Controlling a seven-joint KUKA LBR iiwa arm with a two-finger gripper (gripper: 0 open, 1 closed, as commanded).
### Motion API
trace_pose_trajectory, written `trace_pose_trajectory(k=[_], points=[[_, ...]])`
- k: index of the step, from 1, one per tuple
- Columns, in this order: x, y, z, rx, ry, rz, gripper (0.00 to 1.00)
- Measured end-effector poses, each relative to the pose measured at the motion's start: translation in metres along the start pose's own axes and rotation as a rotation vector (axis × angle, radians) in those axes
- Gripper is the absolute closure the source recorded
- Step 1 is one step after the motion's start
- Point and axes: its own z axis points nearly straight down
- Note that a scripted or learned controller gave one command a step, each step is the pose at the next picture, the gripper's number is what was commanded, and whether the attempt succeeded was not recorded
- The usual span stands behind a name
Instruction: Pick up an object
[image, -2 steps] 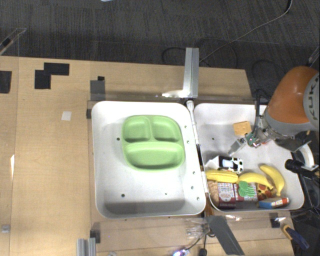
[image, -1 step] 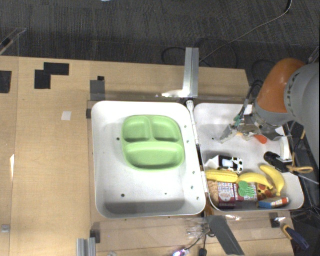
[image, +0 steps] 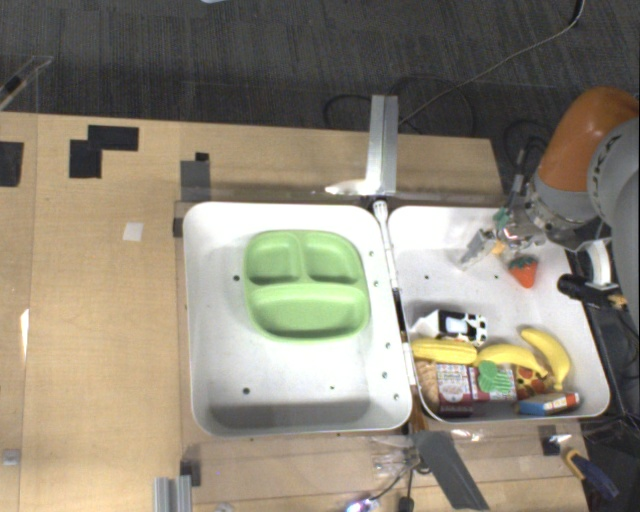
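- Gripper (image: 490, 243) sits low over the right bin (image: 430, 232), near its far edge; I can't tell how it is set, or whether it has hold of anything.
- Strawberry toy (image: 524, 270) lies just beside it, toward the right wall.
- Bananas (image: 500, 354), a black-and-white toy (image: 462, 324) and a snack packet (image: 458, 386) crowd the near edge.
- Green divided plate (image: 304, 283) rests mid left bin (image: 215, 330).
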Motion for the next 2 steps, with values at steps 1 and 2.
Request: trace_pose_trajectory(k=[1,2], points=[[-0.009,-0.038,-0.014,-0.033,-0.037,-0.074,0.0],[-0.004,-0.039,0.001,-0.038,-0.041,-0.093,0.0]])
